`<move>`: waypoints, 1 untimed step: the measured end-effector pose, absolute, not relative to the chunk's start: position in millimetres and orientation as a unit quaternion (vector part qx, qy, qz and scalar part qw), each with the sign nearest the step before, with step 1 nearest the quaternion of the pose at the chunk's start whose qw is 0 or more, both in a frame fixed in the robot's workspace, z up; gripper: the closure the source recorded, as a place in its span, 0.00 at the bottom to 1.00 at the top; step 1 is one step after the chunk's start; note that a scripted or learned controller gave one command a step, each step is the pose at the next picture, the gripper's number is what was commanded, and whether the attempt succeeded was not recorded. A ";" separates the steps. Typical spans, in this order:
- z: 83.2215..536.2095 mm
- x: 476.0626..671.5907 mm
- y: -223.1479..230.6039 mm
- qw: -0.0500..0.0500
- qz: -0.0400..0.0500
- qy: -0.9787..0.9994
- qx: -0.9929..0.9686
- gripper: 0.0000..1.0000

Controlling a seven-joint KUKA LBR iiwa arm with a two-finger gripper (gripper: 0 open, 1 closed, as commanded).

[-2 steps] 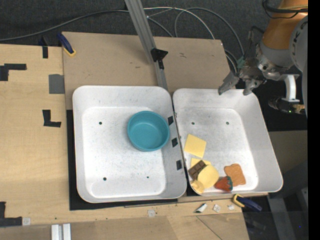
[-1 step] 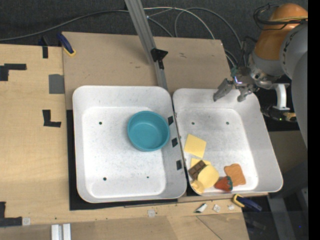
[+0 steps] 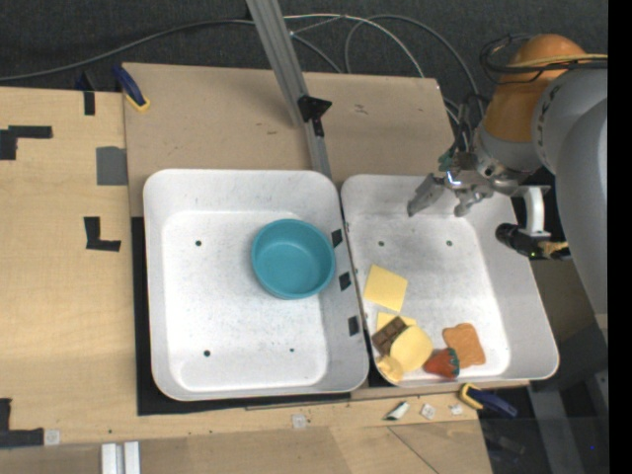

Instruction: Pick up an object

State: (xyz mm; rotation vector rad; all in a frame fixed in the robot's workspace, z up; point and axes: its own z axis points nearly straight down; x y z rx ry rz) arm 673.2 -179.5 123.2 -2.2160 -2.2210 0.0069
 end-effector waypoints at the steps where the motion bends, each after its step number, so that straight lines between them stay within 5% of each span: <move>1: 136.9 674.8 -179.3 0.000 0.001 -0.708 -0.706 1.00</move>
